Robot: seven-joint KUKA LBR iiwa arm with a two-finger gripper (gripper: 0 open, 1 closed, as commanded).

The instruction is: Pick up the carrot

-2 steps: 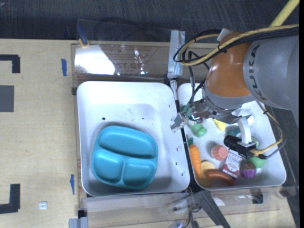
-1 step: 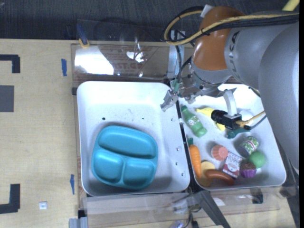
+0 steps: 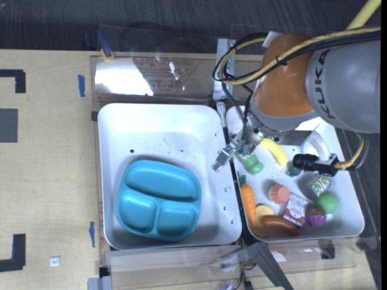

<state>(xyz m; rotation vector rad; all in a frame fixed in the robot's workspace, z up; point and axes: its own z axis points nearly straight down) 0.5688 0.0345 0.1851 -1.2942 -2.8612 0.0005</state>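
Camera view: carrot (image 3: 248, 202) seemingly below hand (image 3: 233, 151), apart.

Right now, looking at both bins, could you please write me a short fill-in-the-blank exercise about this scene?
1. The blue divided tray lies in the ____ bin.
2. The carrot lies against the ____ wall of the right bin.
3. The colour of the banana is ____.

Missing words: left; left; yellow

The orange plastic carrot (image 3: 248, 203) lies against the right white bin's (image 3: 357, 222) left wall, crowded by a yellow toy banana (image 3: 275, 153), pink round piece (image 3: 279, 193) and brown sausage (image 3: 277, 223). In the left white bin (image 3: 115, 125), only the blue divided plastic tray (image 3: 158, 199) takes up floor.
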